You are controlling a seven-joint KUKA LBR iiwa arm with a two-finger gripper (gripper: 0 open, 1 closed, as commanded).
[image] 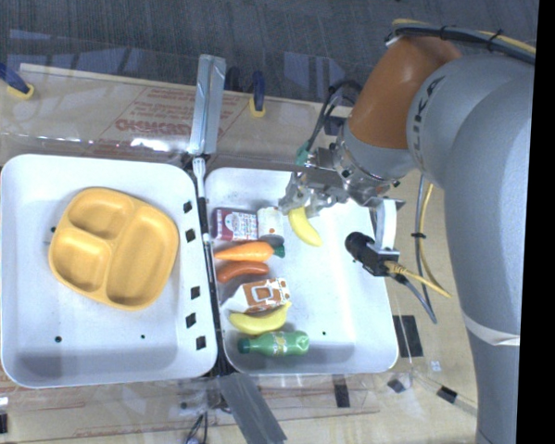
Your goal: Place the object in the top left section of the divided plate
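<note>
A small yellow banana (304, 227), smooth, curved and plastic-looking, hangs at the claw (308, 201) over the right bin (365, 314), and the claw's fingers look clamped on its upper end. The divided plate (114, 247) sits in the left bin (30, 333): one glossy yellow tray, rounded, with three moulded sections. Along the right bin's left side lie one maroon carton (234, 224), two orange carrots (243, 260), one small printed box (264, 293), a second banana (257, 319) and one green bottle (274, 342). The grey arm (475, 162) reaches in above the worktop (361, 397).
</note>
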